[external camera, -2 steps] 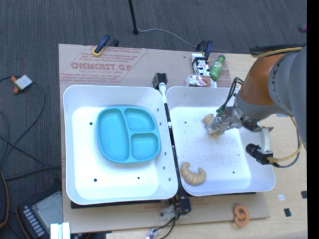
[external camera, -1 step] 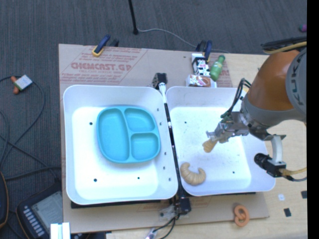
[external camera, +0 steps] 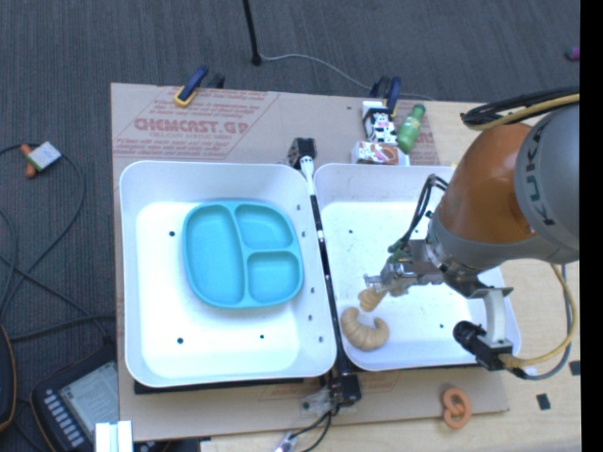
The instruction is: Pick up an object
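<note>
From my feed: divided plate (external camera: 243, 255) sits in the left bin (external camera: 132, 252); croissant (external camera: 364, 330) lies in the right bin's (external camera: 377, 182) front-left corner.

light blue divided plate (external camera: 243, 254), tan croissant (external camera: 364, 330), white bins (external camera: 151, 196), orange ring (external camera: 456, 407)

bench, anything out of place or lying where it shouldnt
An orange ring-shaped item lies on the cardboard outside the right bin, near its front right corner. The croissant sits inside that bin.
</note>
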`<control>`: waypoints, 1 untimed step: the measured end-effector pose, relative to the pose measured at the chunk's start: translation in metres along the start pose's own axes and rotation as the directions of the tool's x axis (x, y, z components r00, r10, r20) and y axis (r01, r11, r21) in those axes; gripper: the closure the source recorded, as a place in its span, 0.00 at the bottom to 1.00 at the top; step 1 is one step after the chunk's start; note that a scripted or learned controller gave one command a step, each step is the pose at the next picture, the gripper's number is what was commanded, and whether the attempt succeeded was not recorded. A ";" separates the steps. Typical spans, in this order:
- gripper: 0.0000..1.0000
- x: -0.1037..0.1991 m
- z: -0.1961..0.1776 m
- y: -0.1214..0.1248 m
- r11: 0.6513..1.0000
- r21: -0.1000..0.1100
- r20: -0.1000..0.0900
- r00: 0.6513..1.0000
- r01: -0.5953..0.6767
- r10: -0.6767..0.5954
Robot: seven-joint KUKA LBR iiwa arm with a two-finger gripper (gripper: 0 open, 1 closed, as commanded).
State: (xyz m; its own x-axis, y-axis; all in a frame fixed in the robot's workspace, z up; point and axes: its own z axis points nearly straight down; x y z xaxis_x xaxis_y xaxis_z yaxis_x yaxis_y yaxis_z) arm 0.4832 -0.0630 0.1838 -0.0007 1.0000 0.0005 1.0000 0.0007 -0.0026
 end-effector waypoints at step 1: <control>1.00 0.065 0.000 0.063 1.000 -0.001 0.001 1.000 0.001 -0.001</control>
State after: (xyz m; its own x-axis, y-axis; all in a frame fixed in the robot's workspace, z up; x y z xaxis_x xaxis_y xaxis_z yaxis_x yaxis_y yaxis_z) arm 0.5463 0.0018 0.1840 -0.0017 1.0000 -0.0001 1.0000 0.0017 -0.0014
